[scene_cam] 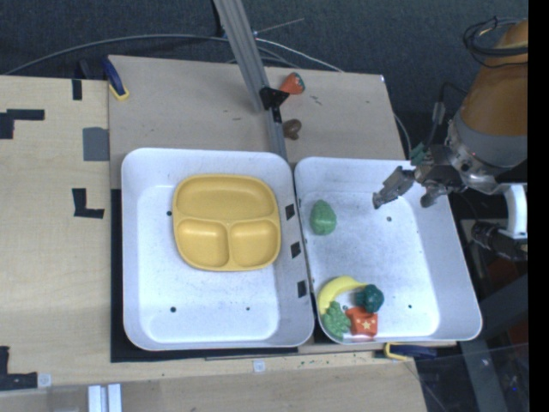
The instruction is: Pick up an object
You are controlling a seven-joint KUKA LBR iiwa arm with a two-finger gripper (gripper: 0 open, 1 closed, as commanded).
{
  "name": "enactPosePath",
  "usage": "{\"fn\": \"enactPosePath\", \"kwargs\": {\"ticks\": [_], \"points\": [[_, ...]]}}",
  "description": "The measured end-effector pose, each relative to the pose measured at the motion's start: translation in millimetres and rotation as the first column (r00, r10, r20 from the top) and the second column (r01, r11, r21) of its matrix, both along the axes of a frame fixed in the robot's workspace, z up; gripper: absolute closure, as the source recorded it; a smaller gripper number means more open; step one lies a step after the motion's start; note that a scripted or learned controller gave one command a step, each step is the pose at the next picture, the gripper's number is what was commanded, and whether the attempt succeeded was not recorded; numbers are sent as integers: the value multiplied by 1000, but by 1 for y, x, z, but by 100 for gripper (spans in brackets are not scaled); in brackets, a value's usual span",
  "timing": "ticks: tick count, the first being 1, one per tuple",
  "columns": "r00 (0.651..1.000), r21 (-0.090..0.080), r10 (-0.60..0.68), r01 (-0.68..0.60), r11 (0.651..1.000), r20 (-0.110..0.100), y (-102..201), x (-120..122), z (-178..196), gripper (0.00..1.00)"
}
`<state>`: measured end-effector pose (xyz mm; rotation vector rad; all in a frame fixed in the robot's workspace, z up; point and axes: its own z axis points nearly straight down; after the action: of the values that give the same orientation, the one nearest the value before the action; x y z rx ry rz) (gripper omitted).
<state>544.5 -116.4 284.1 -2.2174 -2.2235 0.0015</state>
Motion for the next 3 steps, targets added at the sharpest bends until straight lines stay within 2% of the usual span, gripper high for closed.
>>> {"fn": "enactPosePath", "kwargs": {"ticks": [1,3], "points": [[1000,0,0,0,1000,0,0,0,0,0],[1000,0,-2,2,1000,-5,-6,-1,-92,0]]}}
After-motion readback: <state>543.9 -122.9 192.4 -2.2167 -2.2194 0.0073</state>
